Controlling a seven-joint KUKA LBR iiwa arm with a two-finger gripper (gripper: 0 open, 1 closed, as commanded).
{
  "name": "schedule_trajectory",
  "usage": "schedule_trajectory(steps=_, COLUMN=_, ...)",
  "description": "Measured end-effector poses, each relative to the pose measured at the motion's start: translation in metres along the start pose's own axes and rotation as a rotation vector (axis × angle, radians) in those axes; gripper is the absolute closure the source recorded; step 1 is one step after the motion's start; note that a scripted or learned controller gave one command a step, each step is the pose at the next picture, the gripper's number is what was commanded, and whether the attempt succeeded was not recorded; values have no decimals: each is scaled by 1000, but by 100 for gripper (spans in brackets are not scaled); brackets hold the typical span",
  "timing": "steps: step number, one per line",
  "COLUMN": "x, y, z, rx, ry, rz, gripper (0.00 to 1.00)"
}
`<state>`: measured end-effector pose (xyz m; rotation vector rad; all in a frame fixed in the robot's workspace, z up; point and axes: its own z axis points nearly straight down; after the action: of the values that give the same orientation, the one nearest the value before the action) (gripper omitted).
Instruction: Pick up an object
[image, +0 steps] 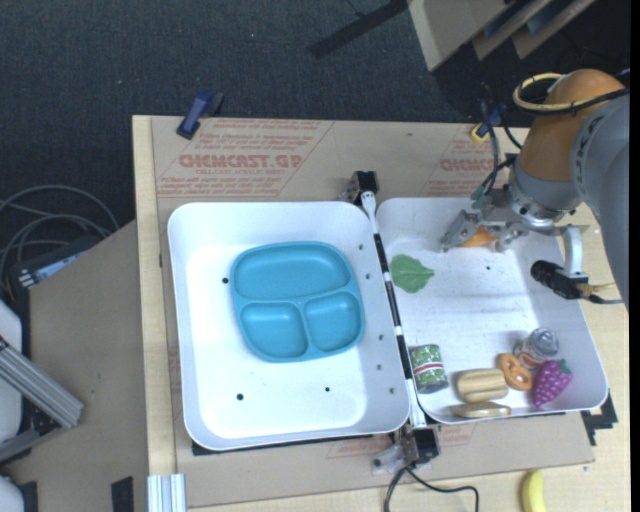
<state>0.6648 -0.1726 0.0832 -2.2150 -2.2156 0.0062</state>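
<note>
My gripper (481, 232) is low over the far part of the right bin (500, 300), reaching in from the upper right. Its fingers stand open on either side of a small orange object (483, 239), which lies on the bin floor between them. A green leaf (411, 272) lies just to the near left of the gripper. Along the near edge of the same bin are a green can (428, 367), a tan bread roll (482, 383), a pretzel (517, 370), purple grapes (551, 381) and a small clear object (541, 343).
The left bin (200, 330) holds a blue divided plate (297, 300). A black rail with clamps (385, 290) separates the two bins. A yellow item (534, 490) lies on the bench in front of the right bin. Cables hang beside the arm at right.
</note>
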Motion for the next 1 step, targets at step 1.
schedule_trajectory(steps=1, x=1, y=0, z=-1, rx=-1, ry=-2, rz=1, gripper=0)
